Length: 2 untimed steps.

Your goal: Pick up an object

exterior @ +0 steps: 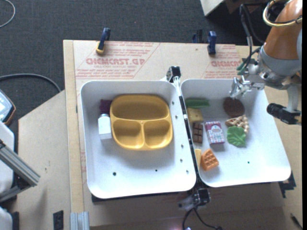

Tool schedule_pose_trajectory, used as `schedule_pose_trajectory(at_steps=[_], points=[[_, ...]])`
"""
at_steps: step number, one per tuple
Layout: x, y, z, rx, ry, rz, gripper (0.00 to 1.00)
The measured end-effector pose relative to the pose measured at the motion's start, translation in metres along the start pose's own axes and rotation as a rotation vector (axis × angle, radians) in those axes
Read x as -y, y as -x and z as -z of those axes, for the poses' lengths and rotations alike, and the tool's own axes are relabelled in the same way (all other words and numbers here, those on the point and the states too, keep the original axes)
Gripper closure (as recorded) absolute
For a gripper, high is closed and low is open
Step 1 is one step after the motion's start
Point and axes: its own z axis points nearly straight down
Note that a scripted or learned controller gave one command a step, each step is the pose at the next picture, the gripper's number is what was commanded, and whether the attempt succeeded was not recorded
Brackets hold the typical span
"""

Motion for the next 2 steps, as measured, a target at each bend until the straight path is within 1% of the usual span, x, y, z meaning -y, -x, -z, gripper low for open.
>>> schedule_pose_trajectory(at_steps=[1,2], points=[[-0.001,0.0,0.021,-0.001,-0.001,0.001,1.0],[-0.011,-0.051,0.011,-0.004,-0.009,0.005,1.0]])
